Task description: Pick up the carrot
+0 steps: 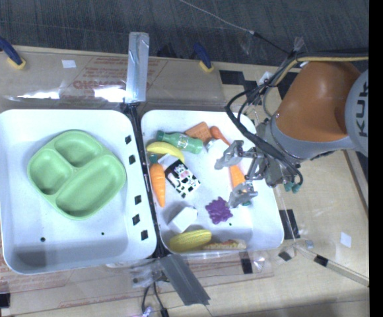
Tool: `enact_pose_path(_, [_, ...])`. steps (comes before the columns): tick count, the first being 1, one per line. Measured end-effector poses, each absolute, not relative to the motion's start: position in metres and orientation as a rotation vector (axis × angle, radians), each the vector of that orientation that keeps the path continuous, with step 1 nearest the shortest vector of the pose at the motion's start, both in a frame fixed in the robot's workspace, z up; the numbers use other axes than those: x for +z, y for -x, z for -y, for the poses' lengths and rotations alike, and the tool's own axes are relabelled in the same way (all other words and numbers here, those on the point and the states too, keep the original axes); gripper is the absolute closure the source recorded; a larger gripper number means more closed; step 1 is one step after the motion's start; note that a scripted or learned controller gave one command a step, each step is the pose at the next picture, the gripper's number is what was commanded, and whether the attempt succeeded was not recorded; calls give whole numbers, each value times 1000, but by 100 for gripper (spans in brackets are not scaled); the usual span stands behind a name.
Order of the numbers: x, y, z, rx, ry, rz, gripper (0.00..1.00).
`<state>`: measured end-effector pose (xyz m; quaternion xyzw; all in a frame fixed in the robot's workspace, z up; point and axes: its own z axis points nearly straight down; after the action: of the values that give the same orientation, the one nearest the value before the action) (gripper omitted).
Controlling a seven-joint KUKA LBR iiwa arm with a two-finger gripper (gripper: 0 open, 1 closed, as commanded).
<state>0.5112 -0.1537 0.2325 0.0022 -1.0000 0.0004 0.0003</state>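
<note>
Over the right shallow white bin (271, 223), the two-finger pincer (236, 175) hangs with its fingers spread apart around a small orange piece (236, 176), not clamped on it. Lying on the bin floor by the left wall, the long orange carrot (158, 183) sits untouched beside the yellow banana (164, 149). Judging by this, the pick-up is not yet done.

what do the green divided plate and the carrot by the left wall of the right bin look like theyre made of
Green plate: likely moulded plastic, matte; uniform colour, soft rounded compartment rims. Carrot: probably toy plastic or rubber; even orange, smooth, slight sheen. The view cannot settle which.
</note>
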Motion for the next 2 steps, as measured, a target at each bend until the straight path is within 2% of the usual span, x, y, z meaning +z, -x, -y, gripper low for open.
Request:
enact_pose_path(1, [142,-567,195,-4,-90,3133,0])
enact_pose_path(2, [91,-585,208,-1,-62,3138,0])
